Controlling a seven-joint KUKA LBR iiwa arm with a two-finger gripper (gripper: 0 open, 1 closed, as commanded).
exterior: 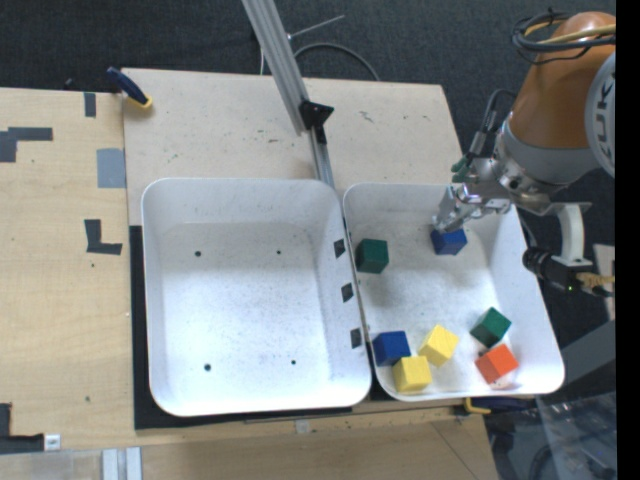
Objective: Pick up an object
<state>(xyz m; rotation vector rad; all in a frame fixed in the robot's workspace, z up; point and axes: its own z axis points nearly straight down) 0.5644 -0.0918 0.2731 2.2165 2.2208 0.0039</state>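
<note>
My gripper (456, 218) hangs over the back of the right bin (530, 298), under the grey wrist and orange band. A blue cube (449, 241) sits directly at its tip, its top edge partly covered by the gripper. I cannot tell whether the cube is held or resting on the bin floor. Other cubes lie in the same bin: a dark green one (372, 256) at the left, and a second blue one (391, 347), two yellow ones (439, 345) (412, 373), a green one (491, 326) and an orange-red one (496, 363) along the front.
The left bin (160, 298) stands beside the right one, sharing a divider wall (348, 288). A slanted metal rail (285, 58) runs down from the top to the bins' back edge. The arm's body (560, 98) overhangs the right bin's far right corner.
</note>
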